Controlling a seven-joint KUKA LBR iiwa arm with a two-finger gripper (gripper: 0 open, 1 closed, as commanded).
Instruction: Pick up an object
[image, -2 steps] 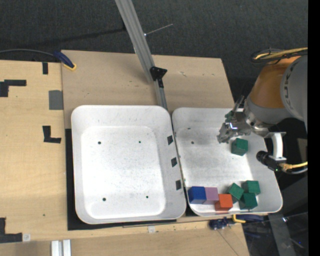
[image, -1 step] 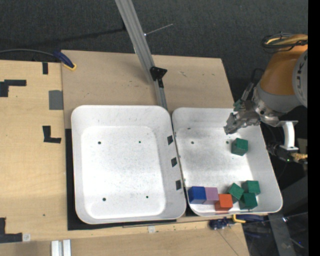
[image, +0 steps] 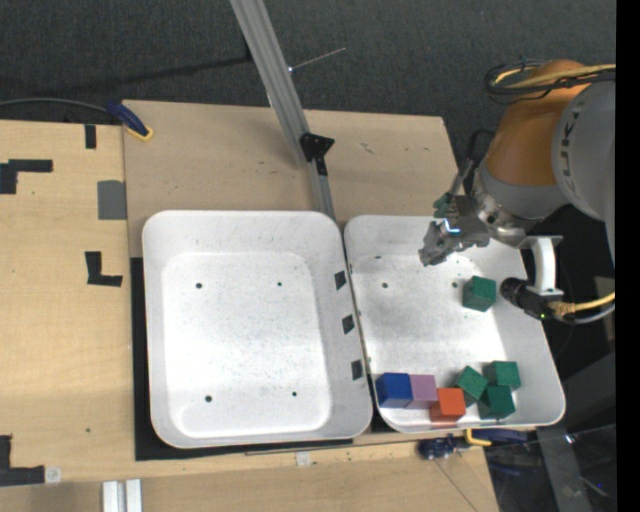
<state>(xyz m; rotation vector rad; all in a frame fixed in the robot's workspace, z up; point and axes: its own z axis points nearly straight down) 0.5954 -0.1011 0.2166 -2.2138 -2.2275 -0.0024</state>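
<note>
So far nothing has been lifted: the gripper (image: 438, 247) is poised over the right bin (image: 400, 300), finger state indiscernible, green cube (image: 479, 293) nearby.

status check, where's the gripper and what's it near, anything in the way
Gripper over right white bin, upper part, nothing seen held. Lone green cube nearest, lying apart from it. Other blocks clustered at bin's near edge, out of the way.

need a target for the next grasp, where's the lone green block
In the camera view the lone green block lies in the right bin, near its right wall, just below and right of the gripper, apart from the blocks clustered along the bottom edge.
</note>
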